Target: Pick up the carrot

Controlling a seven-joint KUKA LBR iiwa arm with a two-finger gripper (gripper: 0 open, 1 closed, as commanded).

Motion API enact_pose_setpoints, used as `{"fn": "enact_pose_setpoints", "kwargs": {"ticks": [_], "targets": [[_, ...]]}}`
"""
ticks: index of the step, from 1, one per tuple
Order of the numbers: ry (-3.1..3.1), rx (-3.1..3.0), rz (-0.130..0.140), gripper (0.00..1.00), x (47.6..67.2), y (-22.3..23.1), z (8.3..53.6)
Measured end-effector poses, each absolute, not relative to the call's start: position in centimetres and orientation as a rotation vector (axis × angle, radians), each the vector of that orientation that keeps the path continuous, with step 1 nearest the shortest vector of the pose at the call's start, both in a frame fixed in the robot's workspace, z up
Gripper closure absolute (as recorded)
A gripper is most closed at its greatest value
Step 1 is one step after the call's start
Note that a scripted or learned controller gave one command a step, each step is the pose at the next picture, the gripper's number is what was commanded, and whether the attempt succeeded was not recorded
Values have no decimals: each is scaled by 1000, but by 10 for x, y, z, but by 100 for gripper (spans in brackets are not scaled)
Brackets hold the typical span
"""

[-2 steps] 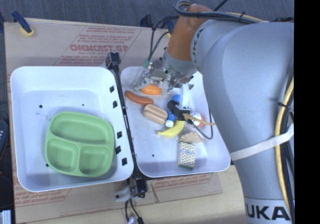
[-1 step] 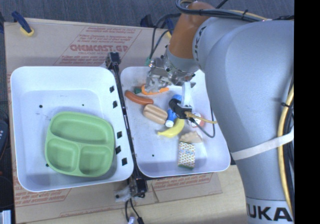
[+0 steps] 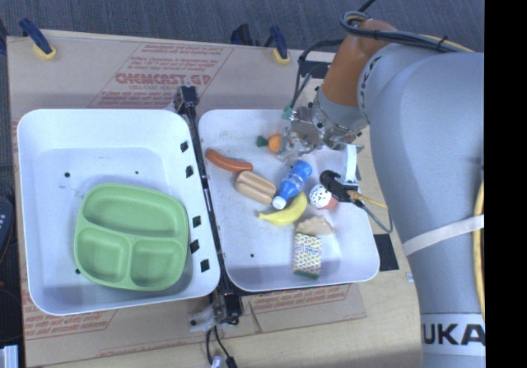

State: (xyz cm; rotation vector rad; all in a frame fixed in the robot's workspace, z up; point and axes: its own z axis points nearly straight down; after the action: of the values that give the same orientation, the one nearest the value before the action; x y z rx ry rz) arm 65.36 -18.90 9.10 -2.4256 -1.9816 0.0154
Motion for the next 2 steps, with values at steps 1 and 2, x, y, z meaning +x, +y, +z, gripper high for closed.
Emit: {"fn": "enact_pose_setpoints", "kwargs": {"ticks": [1,2], "targets": [[-1983,-2424,15,0,654,-188,91],[-1505,-2736,38,0,650,-166,87]]}}
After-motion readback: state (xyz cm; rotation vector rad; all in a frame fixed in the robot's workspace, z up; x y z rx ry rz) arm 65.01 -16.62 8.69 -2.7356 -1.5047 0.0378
